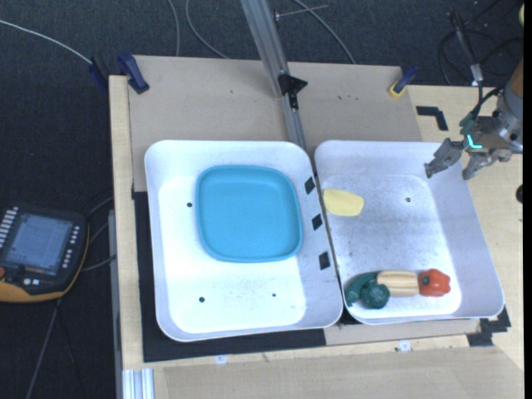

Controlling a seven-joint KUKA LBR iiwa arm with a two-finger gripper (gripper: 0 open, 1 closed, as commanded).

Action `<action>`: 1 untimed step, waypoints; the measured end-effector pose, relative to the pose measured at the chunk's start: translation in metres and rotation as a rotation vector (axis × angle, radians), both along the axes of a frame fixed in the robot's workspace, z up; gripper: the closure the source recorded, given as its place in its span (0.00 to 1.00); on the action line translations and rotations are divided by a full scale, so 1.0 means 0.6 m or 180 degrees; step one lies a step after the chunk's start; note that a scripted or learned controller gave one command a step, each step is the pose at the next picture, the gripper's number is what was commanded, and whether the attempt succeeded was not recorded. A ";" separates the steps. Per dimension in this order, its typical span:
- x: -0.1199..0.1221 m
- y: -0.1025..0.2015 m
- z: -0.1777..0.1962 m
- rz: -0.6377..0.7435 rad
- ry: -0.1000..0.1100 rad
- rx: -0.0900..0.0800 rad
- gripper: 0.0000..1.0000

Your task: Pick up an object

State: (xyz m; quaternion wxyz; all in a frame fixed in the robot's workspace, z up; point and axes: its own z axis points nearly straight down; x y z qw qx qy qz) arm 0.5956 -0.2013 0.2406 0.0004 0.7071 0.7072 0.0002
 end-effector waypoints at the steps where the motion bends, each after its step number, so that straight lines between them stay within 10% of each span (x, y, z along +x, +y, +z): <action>1: 0.000 0.000 0.000 0.0000 0.0000 0.0000 0.00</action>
